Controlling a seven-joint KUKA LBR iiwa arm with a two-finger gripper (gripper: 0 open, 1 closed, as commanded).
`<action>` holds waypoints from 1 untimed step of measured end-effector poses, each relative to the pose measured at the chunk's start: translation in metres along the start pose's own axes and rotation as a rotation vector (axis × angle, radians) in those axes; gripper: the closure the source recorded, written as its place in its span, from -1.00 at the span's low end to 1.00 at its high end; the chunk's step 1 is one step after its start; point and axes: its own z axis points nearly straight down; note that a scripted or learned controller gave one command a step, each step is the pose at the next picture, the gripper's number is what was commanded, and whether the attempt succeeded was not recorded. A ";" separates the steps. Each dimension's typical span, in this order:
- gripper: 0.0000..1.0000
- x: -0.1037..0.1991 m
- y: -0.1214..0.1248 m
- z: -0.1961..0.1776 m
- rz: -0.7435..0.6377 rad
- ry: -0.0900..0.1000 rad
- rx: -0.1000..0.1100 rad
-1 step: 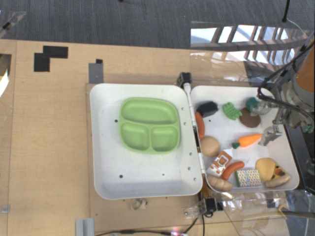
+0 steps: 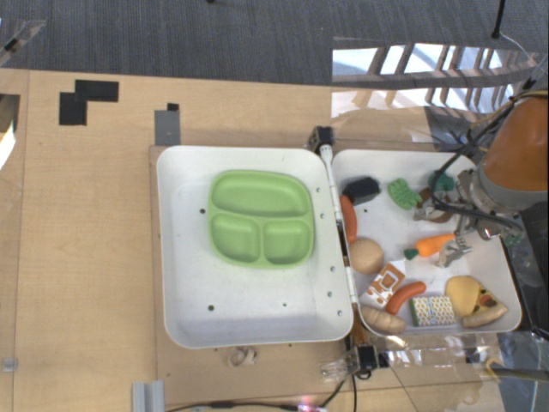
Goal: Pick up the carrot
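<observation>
Pincer hangs low over the right bin, its metal tips at the thick end of the carrot; whether it is clenched or released I cannot tell.

Grey arm with its orange band reaches in from the right edge, and the carrot lies flat on the right bin's floor, green top toward the left, just beside the pincer tips. Around it sit a potato, a red sausage near a small patterned box, a slice of pizza, a green leafy piece and a black item. Over in the left bin rests a green divided plate, well apart from the carrot.
</observation>
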 end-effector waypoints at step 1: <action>-1.00 0.040 0.011 0.000 -0.016 0.003 -0.002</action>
